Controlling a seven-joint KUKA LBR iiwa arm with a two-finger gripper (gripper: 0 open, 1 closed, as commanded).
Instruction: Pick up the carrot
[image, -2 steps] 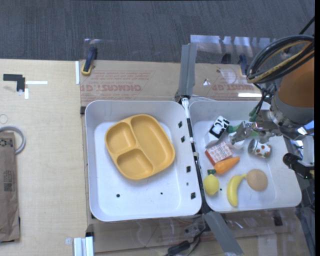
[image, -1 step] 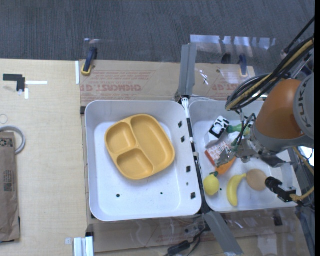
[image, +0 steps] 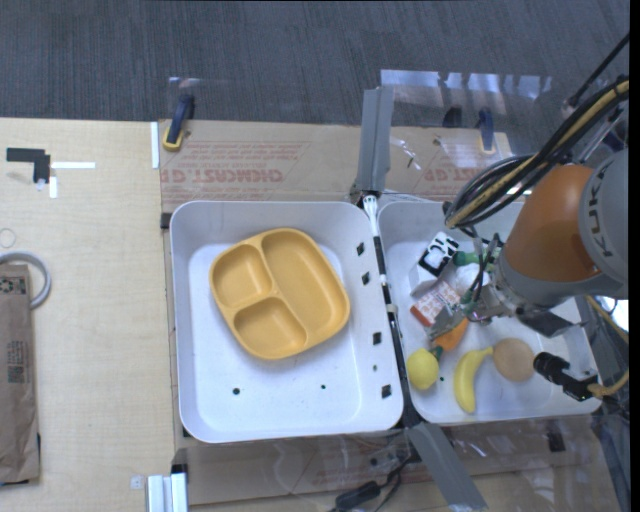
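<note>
Camera view: our arm reaches into the right bin.
We see the carrot beside the lemon and banana, our pincer just above it.

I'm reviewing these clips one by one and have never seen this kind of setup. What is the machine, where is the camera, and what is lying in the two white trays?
One fixed camera looks down at a slant on a bench. The grey machine with the orange band is a robot arm reaching in from the right, over the right bin. Its gripper is down among the items there; I cannot tell whether it holds anything. That bin holds a carrot, a lemon, a banana, a tan round item and some packets. The left bin holds a yellow divided plate.
</note>
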